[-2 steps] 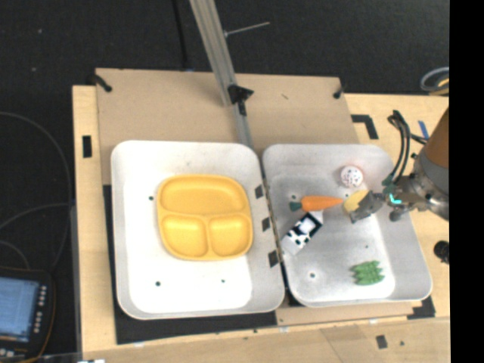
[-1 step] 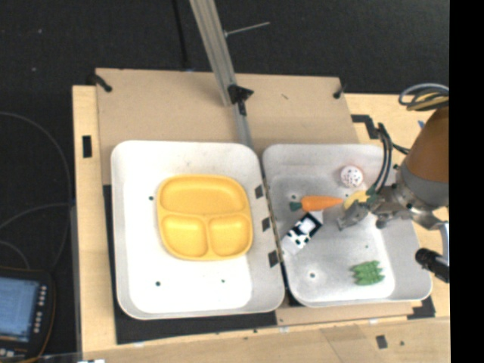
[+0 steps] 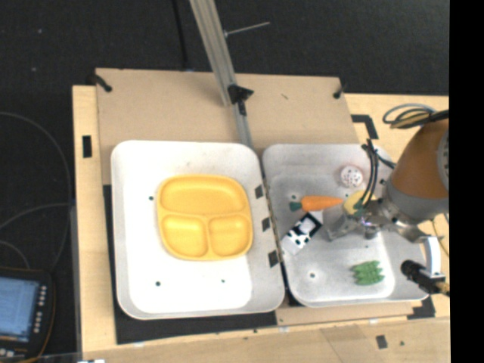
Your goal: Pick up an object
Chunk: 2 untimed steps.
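Left bin (image 3: 136, 278) holds a yellow three-compartment tray (image 3: 204, 216), lying flat near its middle; right bin (image 3: 318, 290) holds a black-and-white block (image 3: 302, 232) near its left wall, an orange carrot (image 3: 321, 202) just above it, a green toy (image 3: 367, 273) toward the front, a small round pale disc (image 3: 351, 176) at the back; gripper (image 3: 349, 224) low in the right bin beside the carrot's right end, grip state cannot be told; arm (image 3: 420, 176) enters from the right.

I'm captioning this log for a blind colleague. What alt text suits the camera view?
A grey and orange robot arm reaches from the right into the right bin, its gripper beside a carrot, a black-and-white block and a green item. The left bin holds a yellow divided tray.
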Tool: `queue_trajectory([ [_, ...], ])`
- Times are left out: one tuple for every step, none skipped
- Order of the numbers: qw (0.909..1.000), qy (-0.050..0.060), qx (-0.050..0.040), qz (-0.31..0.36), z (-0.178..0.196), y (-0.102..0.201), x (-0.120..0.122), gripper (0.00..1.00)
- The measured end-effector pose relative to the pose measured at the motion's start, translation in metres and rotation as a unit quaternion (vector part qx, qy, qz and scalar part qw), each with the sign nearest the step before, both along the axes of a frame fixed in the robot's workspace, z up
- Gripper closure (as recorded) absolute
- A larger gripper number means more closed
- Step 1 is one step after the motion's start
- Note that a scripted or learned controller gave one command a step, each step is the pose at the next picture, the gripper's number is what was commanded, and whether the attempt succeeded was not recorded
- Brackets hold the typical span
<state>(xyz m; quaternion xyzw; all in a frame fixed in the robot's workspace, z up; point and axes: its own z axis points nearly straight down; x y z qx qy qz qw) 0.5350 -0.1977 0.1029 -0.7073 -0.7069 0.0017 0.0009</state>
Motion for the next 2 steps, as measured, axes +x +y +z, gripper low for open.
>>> queue_trajectory([
  [1.0000, -0.004, 0.0001, -0.002, 0.014, -0.001, 0.002, 1.00],
  [1.0000, -0.005, -0.0005, 0.001, 0.058, -0.002, 0.006, 1.00],
])
